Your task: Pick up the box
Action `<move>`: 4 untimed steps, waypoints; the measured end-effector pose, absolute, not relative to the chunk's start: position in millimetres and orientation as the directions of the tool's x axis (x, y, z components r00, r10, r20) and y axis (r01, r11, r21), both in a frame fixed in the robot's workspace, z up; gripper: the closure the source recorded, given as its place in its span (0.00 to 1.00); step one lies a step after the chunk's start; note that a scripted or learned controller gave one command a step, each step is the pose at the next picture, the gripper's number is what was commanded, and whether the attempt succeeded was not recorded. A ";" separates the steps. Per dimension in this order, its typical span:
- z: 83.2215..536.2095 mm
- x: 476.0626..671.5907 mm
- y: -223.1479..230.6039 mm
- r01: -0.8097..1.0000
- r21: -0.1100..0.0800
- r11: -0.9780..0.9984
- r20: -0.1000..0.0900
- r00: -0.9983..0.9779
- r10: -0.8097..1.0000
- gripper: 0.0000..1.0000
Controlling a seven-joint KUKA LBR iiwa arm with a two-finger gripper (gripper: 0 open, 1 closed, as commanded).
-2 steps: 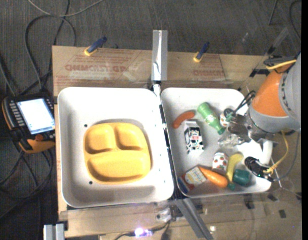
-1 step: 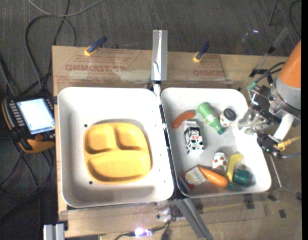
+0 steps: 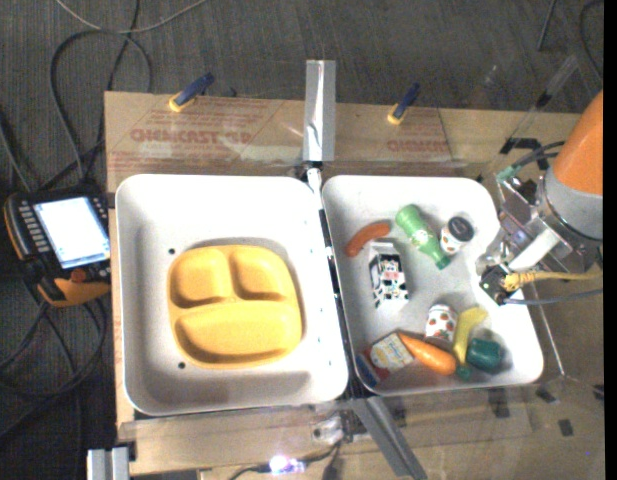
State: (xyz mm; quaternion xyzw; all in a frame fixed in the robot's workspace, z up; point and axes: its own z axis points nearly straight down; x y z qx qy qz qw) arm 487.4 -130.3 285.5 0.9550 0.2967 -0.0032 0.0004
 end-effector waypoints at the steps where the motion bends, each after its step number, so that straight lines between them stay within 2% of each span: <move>1: 227.1 489.2 -58.5 0.315 0.000 -0.949 -0.007 0.949 0.315 1.00; 2: 208.8 482.4 -33.9 0.199 0.001 -0.980 -0.007 0.980 0.199 1.00; 3: 327.7 483.9 -0.5 0.202 0.001 -0.979 -0.003 0.979 0.202 1.00; 4: 335.8 486.4 54.1 0.201 0.002 -0.980 -0.002 0.980 0.200 1.00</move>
